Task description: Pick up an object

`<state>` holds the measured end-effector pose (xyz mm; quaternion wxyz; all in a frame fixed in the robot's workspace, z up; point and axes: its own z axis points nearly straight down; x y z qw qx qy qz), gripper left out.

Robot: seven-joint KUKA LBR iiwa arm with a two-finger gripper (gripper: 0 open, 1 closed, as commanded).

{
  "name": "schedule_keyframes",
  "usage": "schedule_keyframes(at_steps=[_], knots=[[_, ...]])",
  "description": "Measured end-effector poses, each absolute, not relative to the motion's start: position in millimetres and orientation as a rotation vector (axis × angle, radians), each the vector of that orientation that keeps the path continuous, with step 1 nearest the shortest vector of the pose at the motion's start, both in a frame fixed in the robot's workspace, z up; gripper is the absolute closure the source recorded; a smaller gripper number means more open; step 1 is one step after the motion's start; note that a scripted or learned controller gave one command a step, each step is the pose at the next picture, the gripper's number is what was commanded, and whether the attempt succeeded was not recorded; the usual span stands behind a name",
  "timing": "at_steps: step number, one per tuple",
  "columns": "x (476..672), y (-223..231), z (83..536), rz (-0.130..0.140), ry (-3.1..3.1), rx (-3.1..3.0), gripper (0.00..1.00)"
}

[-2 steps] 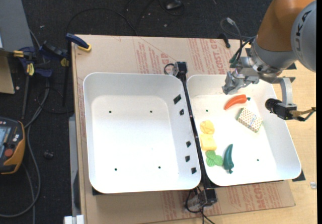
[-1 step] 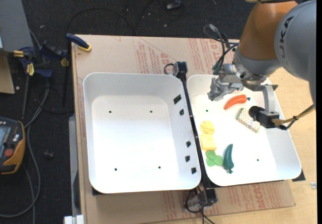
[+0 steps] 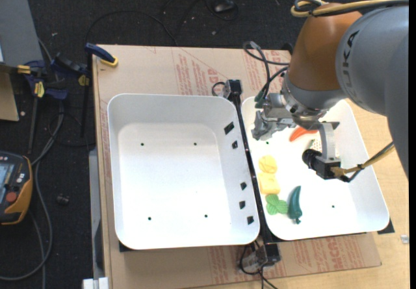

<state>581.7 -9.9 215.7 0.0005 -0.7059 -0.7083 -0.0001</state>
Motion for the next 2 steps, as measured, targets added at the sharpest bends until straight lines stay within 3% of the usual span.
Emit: schedule_keyframes(at_steps=[2], knots=[[546.1, 87, 220, 0.0, -2.225, -2.215, 1.0]])
